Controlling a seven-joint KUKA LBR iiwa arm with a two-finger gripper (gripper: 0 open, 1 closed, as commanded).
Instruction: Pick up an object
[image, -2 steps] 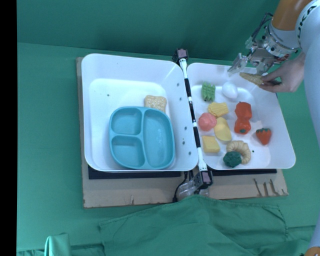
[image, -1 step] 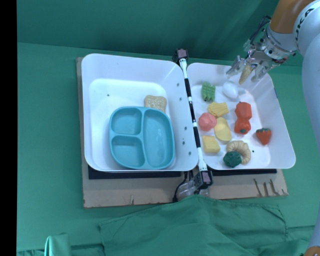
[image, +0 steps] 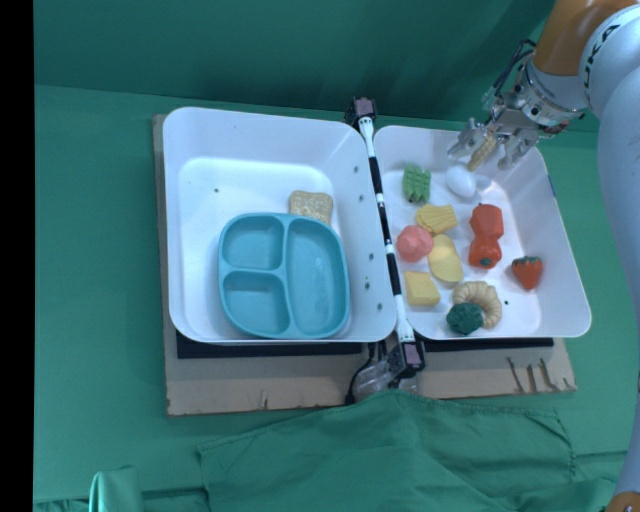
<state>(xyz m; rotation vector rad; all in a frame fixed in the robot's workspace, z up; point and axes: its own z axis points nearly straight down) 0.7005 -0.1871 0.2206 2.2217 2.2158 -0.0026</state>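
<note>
My gripper (image: 487, 150) hangs over the back of the right bin (image: 560, 300), shut on a small yellow ribbed corn piece (image: 483, 153) that shows between its fingers. Just below it in the bin lies a white egg (image: 461, 181). Around that are a green ridged vegetable (image: 416, 183), a yellow ridged piece (image: 436, 217), a red pepper (image: 486, 235), a pink peach (image: 414, 243), a yellow mango (image: 445, 263), a strawberry (image: 527, 271), a yellow block (image: 421, 289), a croissant (image: 480, 294) and broccoli (image: 464, 318).
The left bin (image: 200, 140) holds a teal divided plate (image: 285, 275) and a toast slice (image: 311, 206) behind it. A black-and-white rod (image: 385, 225) runs along the seam between the bins. Green cloth covers the bench and bunches at the front.
</note>
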